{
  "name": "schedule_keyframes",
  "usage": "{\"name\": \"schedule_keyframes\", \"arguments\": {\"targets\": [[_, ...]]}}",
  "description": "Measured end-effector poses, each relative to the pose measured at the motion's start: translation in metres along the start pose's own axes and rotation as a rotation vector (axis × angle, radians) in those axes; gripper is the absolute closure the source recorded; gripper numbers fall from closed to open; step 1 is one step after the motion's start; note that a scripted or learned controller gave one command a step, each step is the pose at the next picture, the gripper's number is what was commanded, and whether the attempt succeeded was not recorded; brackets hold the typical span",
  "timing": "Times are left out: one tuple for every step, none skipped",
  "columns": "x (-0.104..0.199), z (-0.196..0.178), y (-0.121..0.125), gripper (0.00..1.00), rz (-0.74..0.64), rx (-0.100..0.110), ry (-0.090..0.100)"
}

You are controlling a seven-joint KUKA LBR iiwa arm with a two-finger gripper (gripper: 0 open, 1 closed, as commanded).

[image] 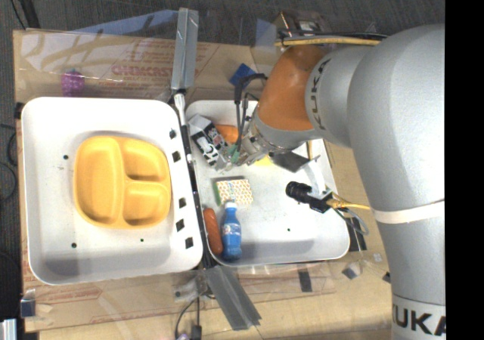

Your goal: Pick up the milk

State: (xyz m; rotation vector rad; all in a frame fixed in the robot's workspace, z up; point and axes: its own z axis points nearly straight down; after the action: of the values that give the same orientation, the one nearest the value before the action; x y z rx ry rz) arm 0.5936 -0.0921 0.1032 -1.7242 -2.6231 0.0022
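Milk shows as a small black-and-white carton lying in the right bin, near its upper left corner, just left of the gripper. Its long axis runs diagonally, upper left to lower right, the lower end toward the gripper; which end is the top I cannot tell. Whether the jaws are open or shut, or hold anything, I cannot tell, since the wrist covers them. Below the gripper lie one green patterned packet, one blue bottle and one orange-red sausage-like item. Well left, one yellow divided tray sits in the left bin.
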Motion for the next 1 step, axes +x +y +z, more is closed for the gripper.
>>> {"name": "schedule_keyframes", "arguments": {"targets": [[0.0518, -0.1262, 0.0178, 1.00, 0.078, -0.002, -0.001]]}}
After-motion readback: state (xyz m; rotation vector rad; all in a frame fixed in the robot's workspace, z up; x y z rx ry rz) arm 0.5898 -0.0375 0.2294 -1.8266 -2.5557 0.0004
